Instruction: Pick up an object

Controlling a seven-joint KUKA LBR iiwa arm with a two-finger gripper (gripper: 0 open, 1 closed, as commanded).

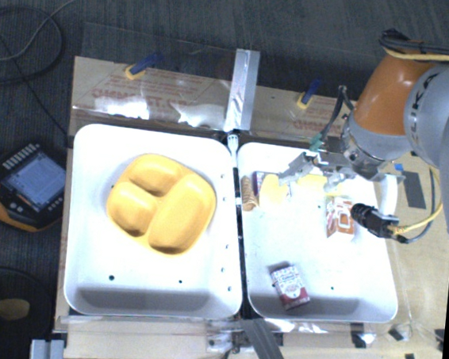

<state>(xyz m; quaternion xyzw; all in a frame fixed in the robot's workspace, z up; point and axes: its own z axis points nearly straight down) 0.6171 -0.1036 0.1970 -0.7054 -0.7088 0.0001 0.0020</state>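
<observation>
We judge the approach step to be in hand: the hand point(315, 167) hangs over the upper middle of the right bin point(371, 298), at upper right of the frame, and nothing shows between its fingers; whether they stand wide or narrow we cannot tell. The nearest candidates are the pale yellow piece point(272, 191), just below and left of the hand, and the small red-and-white packet point(340, 217), just below and right. The next move calls for choosing one, centring over it and descending. A dark red packet point(290, 285) lies well apart, lower in the same bin.
</observation>
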